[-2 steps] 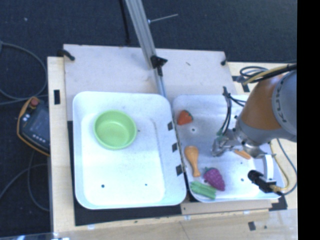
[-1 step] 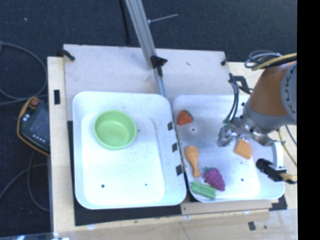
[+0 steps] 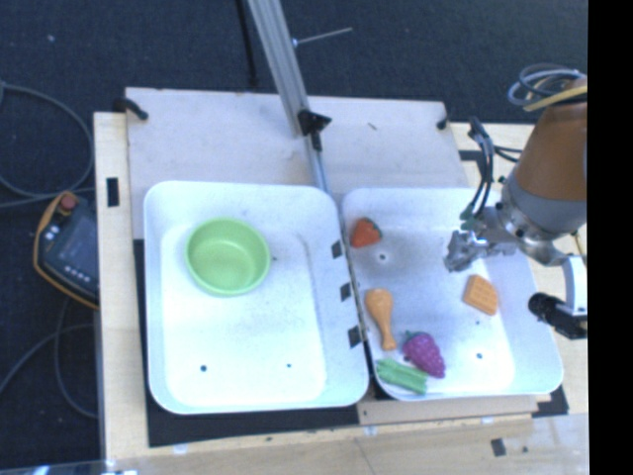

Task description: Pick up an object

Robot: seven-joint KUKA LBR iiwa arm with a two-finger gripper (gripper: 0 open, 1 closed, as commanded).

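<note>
The gripper point(image 3: 461, 252) hangs over the right bin point(image 3: 514, 369), near that bin's right edge and toward its back half. Whether its fingers stand wide or narrow cannot be told from this slanted view, since the metal tip blurs into 1 grey shape. Nothing shows between the fingers, so no object counts as held.

5 candidates lie in the right bin. The orange block point(image 3: 481, 294) sits just beside the gripper, toward the front right. The red strawberry point(image 3: 365, 232) rests near the bin's back-left corner. The tan drumstick point(image 3: 381, 316) lies along the left edge, with the purple grapes point(image 3: 424, 352) and the green pod point(image 3: 402, 375) close together by the front edge. The green bowl point(image 3: 228, 255) stands alone in the left bin point(image 3: 168, 384).

The likeliest trouble is a missed close. The orange block is the nearest target, but it lies off the gripper's line, so a straight descent would probably meet bare bin floor. If the fingers come down on the block's edge rather than astride it, the block may skid toward the right wall. The grapes and pod lie so close to each other that a grasp there could nudge 1 away or pinch both. The drumstick, rounded and near the left wall, leaves little room for a finger on that side.
</note>
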